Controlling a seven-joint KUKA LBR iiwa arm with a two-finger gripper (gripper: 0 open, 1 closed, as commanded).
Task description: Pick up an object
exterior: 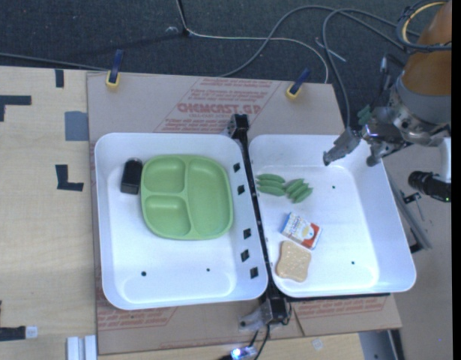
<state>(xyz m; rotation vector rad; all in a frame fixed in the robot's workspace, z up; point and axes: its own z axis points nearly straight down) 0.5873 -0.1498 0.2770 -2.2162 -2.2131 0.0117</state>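
A: Where does the gripper (359,151) stand?

B: High over the far right corner of the right bin (365,223), fingers spread wide with nothing between them. One fingertip (333,156) hangs above the bin's floor, the other near its right rim.

A: So nothing is picked up yet?

B: I'd judge not. Every candidate lies on its bin floor, well apart from the gripper: the green pea pods (284,187) nearest, then the small red-and-white packet (301,229), then the slice of toast (294,262) just beside it.

A: And the left bin (125,276)?

B: A green divided plate (187,197) and a small black block (131,176) touching its left edge. The whole approach, descent and grasp remain.
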